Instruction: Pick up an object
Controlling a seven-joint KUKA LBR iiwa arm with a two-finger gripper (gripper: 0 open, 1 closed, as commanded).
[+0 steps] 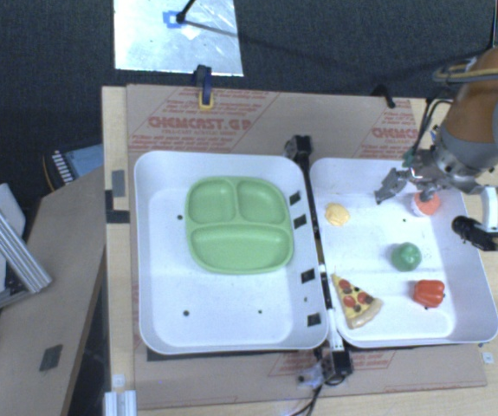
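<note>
Pincer [397, 185] seen over far part of right bin [474, 319], fingers apparently spread, nothing between them. Orange-red object [427, 203] lies just right of pincer, partly hidden by wrist. Yellow piece [337, 215] lies near-left of pincer, roundish, no clear long axis. Green ball [406, 255] sits nearer, almost straight below. Red pepper [430, 293] and pizza slice [357, 301] lie well apart, at near end. Green divided plate [238, 225] noted in left bin [158, 319]. Judged: closest reach is orange-red object.
</note>
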